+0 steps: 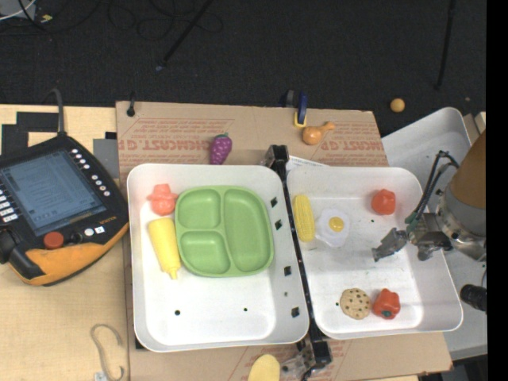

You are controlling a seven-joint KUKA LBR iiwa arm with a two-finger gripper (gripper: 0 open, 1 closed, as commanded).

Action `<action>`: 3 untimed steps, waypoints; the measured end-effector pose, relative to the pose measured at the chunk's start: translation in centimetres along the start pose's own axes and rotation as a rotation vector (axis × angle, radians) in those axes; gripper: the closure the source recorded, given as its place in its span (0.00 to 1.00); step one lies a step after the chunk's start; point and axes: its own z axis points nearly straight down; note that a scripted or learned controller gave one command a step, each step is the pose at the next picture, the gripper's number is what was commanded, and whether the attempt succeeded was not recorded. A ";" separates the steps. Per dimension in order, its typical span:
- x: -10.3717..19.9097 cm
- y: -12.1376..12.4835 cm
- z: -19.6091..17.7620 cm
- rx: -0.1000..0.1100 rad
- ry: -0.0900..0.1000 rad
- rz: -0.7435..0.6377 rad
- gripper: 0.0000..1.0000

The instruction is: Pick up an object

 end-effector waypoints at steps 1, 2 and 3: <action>-0.1 0.3 -0.7 -0.014 -0.004 -0.002 0.00; -0.7 0.0 4.0 -0.010 -0.001 -0.004 0.00; 0.1 -0.6 8.8 -0.008 0.000 -0.005 0.00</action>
